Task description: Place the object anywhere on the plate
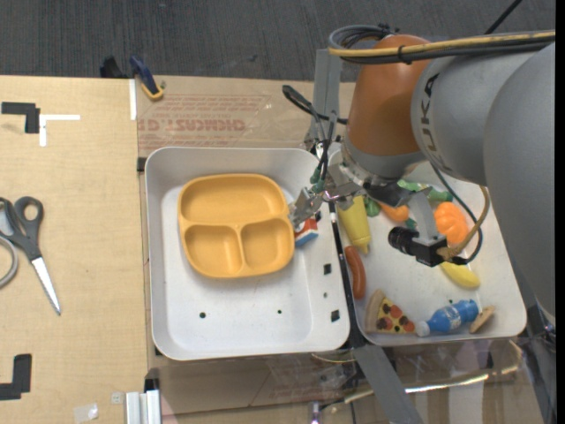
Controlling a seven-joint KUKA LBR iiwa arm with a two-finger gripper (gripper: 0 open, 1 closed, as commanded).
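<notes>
1. Nearest the camera, along the right bin's point(508, 263) front edge, lie a pizza slice point(388, 314) and a blue bottle point(450, 317).
2. Farther back in that bin sit a hot dog point(356, 270), a banana point(460, 274), a yellow bottle point(355, 222) and an orange pumpkin point(450, 222).
3. Left bin point(229, 325) carries the yellow plate point(236, 224) toward its back edge.
4. Gripper point(307, 208) hangs at the plate's right rim; a small red, white and blue object point(306, 232) sits just under its tips, but whether the fingers clamp it I cannot tell.
5. On the bench's left edge lie scissors point(33, 246).
</notes>
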